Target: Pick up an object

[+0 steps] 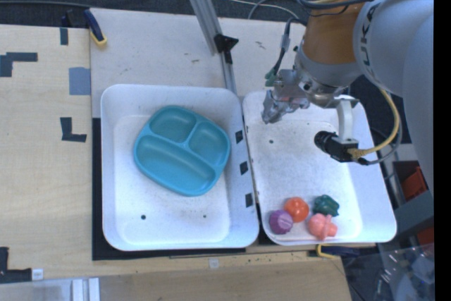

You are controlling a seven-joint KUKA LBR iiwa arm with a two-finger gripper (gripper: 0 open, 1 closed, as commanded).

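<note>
the gripper hangs over the far end of the right bin, well apart from the four small toys clustered at that bin's near edge; whether it is spread or pressed together i cannot tell. nearest the bin's near-left corner lies a purple piece, with an orange ball just beside it, then a pink lump and a dark green piece. they look like light, stiff plastic, probably slick and apt to roll; the orange ball seems easiest, pinched across its middle from above
</note>
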